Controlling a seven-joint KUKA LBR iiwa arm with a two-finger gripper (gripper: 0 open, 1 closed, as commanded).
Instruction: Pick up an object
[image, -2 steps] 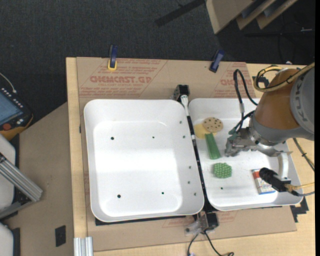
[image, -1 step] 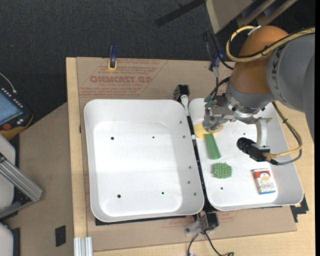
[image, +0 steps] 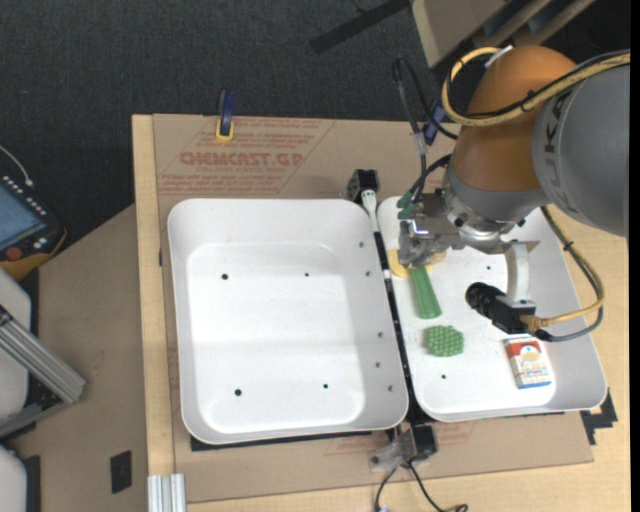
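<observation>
My gripper (image: 420, 245) hangs low over the far left part of the right bin (image: 570, 385). Just below it lies a green stick-shaped object (image: 427, 295), pointing toward the bin's front, with its upper end under the gripper. A small yellow piece (image: 400, 268) shows beside that end, against the bin's left wall. Nearer the front sits a green bumpy ball (image: 444, 341). A small red, white and blue box (image: 529, 363) lies at the front right of the same bin. I cannot make out whether anything is held.
The left bin (image: 200, 240) stands beside the right one, their walls touching along the middle. Both rest on a brown cardboard sheet (image: 250, 155). The arm's grey body and orange band (image: 510, 90) cover the right bin's far part.
</observation>
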